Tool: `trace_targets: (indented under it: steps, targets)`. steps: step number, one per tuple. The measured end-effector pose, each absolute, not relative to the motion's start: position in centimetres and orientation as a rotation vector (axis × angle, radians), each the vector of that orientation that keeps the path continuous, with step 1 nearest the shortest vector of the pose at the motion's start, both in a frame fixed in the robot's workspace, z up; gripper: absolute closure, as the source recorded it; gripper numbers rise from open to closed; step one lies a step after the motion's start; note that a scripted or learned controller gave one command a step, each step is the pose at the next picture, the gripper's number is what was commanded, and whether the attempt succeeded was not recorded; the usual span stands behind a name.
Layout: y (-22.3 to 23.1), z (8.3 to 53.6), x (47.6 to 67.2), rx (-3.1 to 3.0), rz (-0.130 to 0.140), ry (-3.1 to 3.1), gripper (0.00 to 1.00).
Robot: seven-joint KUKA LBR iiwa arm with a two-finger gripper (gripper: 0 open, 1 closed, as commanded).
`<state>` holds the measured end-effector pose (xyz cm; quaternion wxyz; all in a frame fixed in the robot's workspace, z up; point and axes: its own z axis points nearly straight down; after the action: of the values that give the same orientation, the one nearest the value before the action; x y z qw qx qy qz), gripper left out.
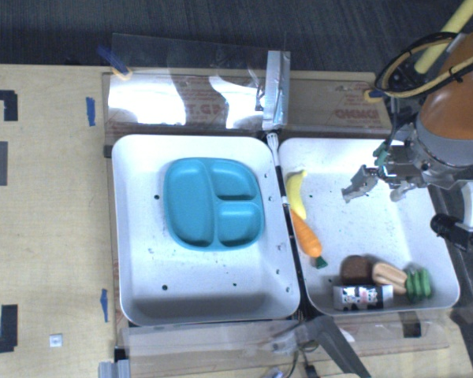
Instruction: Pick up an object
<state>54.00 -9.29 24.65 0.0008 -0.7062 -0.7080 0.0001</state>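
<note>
My gripper (378, 186) hangs over the upper right part of the right bin (339, 235), its two fingers spread apart with nothing between them. A yellow banana (296, 193) and an orange carrot (307, 237) lie along the bin's left wall. Near the front edge sit a brown chocolate-like piece (356, 268), a tan hot dog bun (389, 274), a green vegetable (418, 283) and a small dark bottle (364, 295) lying on its side. All of them are below and left of the gripper, apart from it.
The left bin (134, 211) holds a blue divided plate (213, 202). A clear plastic sheet and a taped cardboard wall (275, 89) stand behind the bins. Yellow and black cables (414, 57) loop above the arm at the upper right.
</note>
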Motion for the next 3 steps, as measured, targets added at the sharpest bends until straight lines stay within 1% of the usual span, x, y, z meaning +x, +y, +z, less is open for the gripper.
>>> trace_targets:
  steps: [1,2,3]
  targets:
    - [-8.2,18.2,57.7,-2.204,0.006,-2.23,0.0]
    - [-10.1,8.8,58.9,-2.176,-0.008,-2.274,0.0]
    - [-13.7,17.1,65.1,-1.892,-0.005,-2.517,0.0]
